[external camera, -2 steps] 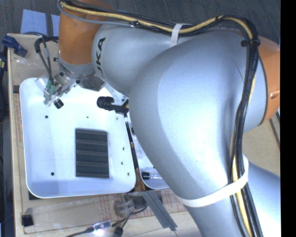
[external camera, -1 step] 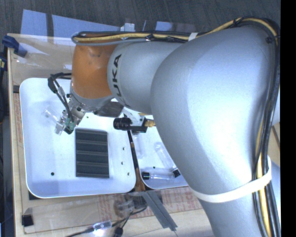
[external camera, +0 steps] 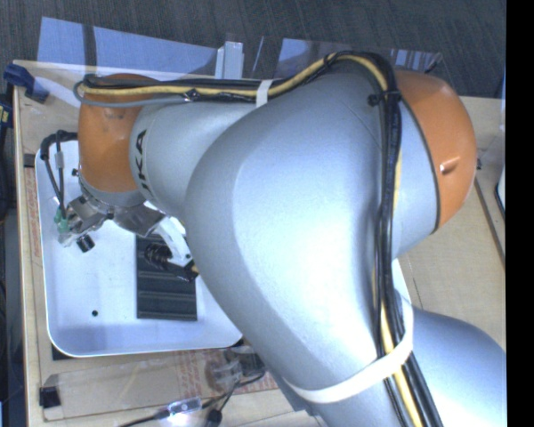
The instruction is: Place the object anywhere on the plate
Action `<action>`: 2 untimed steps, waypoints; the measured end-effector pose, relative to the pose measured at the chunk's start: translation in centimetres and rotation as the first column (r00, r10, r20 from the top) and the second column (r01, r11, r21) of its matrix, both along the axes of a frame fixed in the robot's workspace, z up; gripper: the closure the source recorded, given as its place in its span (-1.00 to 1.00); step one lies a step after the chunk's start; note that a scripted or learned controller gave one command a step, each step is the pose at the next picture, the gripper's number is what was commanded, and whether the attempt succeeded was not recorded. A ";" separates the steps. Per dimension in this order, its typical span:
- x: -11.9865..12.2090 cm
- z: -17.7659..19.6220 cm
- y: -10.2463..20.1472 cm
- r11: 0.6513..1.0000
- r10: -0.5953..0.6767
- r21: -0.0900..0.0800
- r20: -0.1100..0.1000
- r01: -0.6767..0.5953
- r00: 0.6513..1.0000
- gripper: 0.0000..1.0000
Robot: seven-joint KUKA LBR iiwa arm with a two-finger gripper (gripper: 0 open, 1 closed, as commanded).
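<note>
Tool low over the upper left part of the left bin, close to the white floor. Too tucked under the wrist to tell whether spread or closed; nothing seen held in it.

Just beside, toward the bin's middle: dark ribbed slab, flat on the floor, long side running up the view, upper end under the wrist hardware. Probably the object to move, though hard to be sure. Likely stiff, fairly light, not fragile, with the ribbed top offering some grip. Best taken across the narrow width near mid-length to avoid tipping.

Small dark speck to the left of it, apart.

Orange band above the tool, wrist pointing down and toward the view's left. Arm stretched in from the right, elbow bulk raised toward the camera, covering much of the table.
</note>
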State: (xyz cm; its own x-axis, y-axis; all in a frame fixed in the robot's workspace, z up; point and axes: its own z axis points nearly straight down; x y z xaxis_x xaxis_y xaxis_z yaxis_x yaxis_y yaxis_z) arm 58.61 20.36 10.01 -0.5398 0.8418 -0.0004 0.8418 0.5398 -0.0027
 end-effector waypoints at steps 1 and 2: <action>4.2 -0.8 -2.0 0.895 0.445 -0.003 0.002 -0.445 0.895 1.00; -1.2 -0.5 -0.2 0.907 0.421 -0.016 -0.002 -0.421 0.907 1.00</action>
